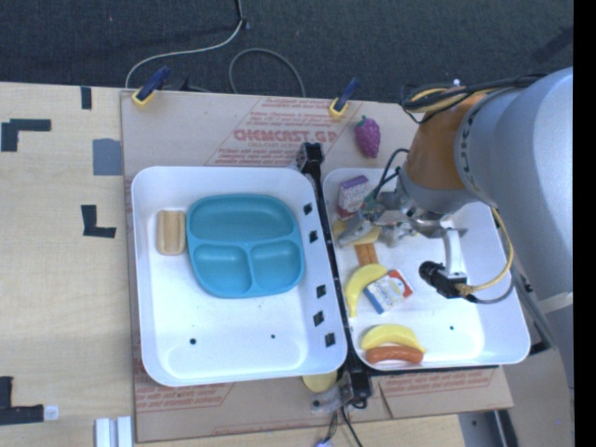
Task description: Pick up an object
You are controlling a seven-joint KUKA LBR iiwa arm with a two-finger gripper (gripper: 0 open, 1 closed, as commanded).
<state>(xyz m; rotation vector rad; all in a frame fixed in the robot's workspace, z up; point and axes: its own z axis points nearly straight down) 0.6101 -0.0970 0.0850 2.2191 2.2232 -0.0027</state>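
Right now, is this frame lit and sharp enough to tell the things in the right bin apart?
Camera view: light is even, with no harsh glare on the right bin; the banana and blue plate read clearly; things packed around the end effector blur together; the arm nearest the lens is soft.

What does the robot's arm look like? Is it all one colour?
No. The arm is big, round and smooth, and mostly pale grey. Just above the wrist it has a wide orange band, with thin dark and yellow cables looping beside it. At the end sits a small silvery metal gripper.
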